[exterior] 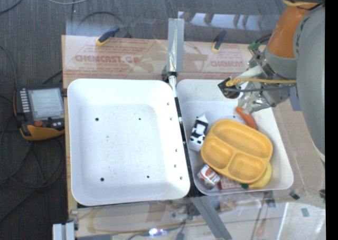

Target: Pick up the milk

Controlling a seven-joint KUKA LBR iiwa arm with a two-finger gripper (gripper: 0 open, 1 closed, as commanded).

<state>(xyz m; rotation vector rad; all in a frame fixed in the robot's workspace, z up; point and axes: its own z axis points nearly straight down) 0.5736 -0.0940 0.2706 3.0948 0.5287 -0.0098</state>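
Small can (208,176) sits at near edge of right bin (211,104), against yellow divided plate (237,152). Cow-patterned milk carton (198,131) sits by bin's left wall, beside plate. Gripper (253,101) hovers above carrot (246,117); how open, can't tell.

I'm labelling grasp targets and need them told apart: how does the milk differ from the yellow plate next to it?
The milk is small and boxy, white with black patches; the yellow plate is far wider, shallow and one colour. The milk sits by the left wall of the right bin; the yellow plate takes up the middle, overlapping other items. Both lie in that bin.
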